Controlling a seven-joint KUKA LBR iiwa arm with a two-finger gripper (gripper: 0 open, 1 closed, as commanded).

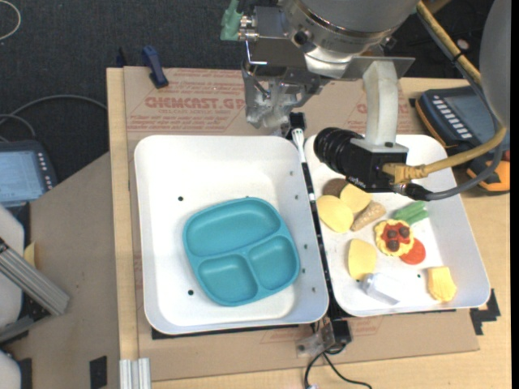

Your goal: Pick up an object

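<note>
While arm hovers above bins' far edge | teal three-compartment plastic tray (240, 250) centre of left bin (154, 217) | toy food pieces (381, 233) mid right bin (470, 274) | gripper (272, 104) jaw state: cannot tell | step: approach; next needs descent over a piece.

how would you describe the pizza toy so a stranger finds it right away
Look at the right white bin, the one crowded with small play-food pieces. Near its middle lies the pizza toy, between a green piece above and a yellow block below. It alone is a yellow round with dark dots and a red edge.
</note>
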